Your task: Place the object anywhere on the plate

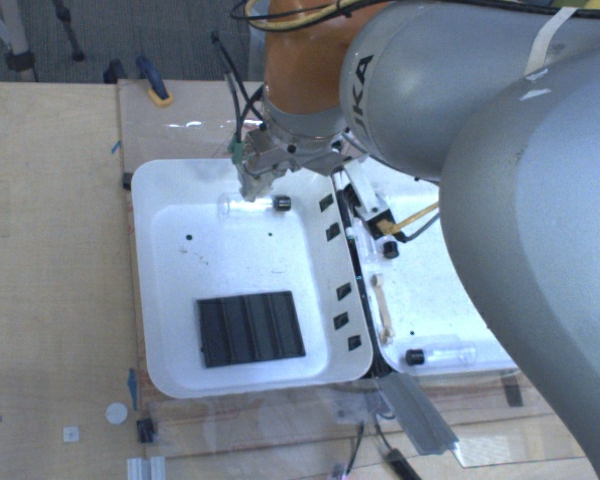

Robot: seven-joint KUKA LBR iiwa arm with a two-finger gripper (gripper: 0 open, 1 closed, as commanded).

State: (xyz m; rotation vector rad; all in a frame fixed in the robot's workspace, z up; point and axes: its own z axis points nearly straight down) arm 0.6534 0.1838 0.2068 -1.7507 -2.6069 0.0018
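Left to right. The left bin (140, 268) holds all that the coming move concerns. The plate (250, 328), a dark ribbed slab, lies flat on the bin floor well apart from my jaws, on the side towards the near wall, almost straight below them in the view and offset very little sideways.

My gripper (252, 186) hangs under the orange band of my arm (310, 58), low over the far part of the same bin. Whether my jaws are open or closed I cannot tell, since the wrist hides their tips.

The object, a small clear tube (248, 206), lies just on the plate side of my jaws, touching or nearly touching them. I cannot tell whether it is held or merely resting on the floor. Its long axis runs across the bin, crosswise to the line from my jaws to the plate, and its black cap (282, 204) ends it on the side towards the right bin (430, 298).

In that bin, far from my jaws, lies a second tube (442, 353).

Judgement: the move turns on a secure hold of the tube, followed by one straight carry to the plate.
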